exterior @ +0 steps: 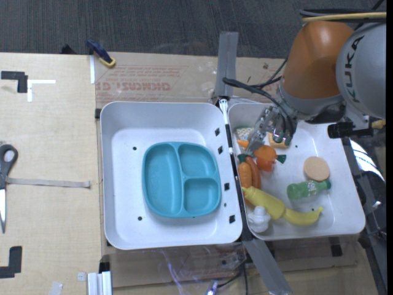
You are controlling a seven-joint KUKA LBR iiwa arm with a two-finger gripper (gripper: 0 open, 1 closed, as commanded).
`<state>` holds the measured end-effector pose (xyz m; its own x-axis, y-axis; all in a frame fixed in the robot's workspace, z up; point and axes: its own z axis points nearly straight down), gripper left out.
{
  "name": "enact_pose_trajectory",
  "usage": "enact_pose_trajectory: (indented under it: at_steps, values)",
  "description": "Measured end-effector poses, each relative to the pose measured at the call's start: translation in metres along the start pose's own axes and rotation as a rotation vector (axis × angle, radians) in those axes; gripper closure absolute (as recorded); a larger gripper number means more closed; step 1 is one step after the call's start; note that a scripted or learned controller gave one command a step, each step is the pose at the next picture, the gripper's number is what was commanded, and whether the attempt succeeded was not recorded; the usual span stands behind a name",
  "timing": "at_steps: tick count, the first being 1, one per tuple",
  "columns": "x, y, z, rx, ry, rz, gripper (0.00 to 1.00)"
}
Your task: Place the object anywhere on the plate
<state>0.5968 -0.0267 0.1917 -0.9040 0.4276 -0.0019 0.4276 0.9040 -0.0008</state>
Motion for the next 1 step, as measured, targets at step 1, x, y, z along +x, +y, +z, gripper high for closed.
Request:
enact_pose_trajectory:
  at_steps: [1]
  values:
    - [0.0606, 0.0267, -0.0003, 0.0, 0.001, 0.163, 1.0]
